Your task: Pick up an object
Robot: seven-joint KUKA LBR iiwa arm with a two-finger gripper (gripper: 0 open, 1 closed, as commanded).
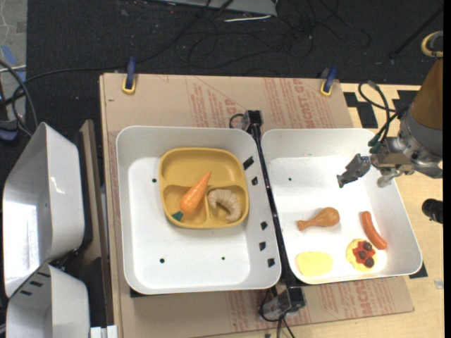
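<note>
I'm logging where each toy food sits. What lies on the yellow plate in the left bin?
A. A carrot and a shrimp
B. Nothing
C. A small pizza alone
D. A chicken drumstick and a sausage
A: the carrot and shrimp lie on the yellow plate.

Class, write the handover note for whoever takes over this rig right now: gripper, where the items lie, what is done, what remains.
Gripper: above the right bin's far side, nothing between its fingers.
Right bin: drumstick, sausage, yellow disc, small pizza.
Left bin: yellow plate with carrot and shrimp.
Done: nothing picked.
Left: choose an item, grasp, lift.
</note>
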